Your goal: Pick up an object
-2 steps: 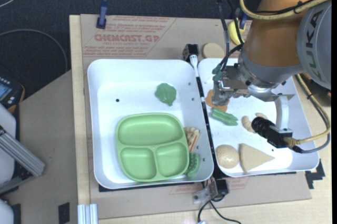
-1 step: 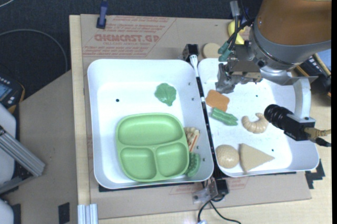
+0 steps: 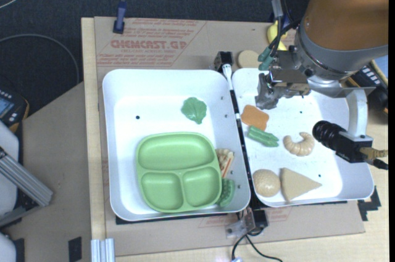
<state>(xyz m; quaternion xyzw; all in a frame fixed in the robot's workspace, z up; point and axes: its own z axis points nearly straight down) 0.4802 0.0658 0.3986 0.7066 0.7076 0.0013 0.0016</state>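
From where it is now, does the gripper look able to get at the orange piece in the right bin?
Probably yes. The gripper hangs right by the orange piece, whose top lies bare; the green pod lies close beside it, not on it.

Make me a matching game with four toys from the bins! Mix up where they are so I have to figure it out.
Things:
1. green plate
2. green leaf
3. croissant
4. orange piece

Places:
A. right bin, next to the end effector
B. left bin, near the front edge
C. right bin, right of the green pod
D. left bin, behind the plate

Pairs: 1-B, 2-D, 3-C, 4-A.
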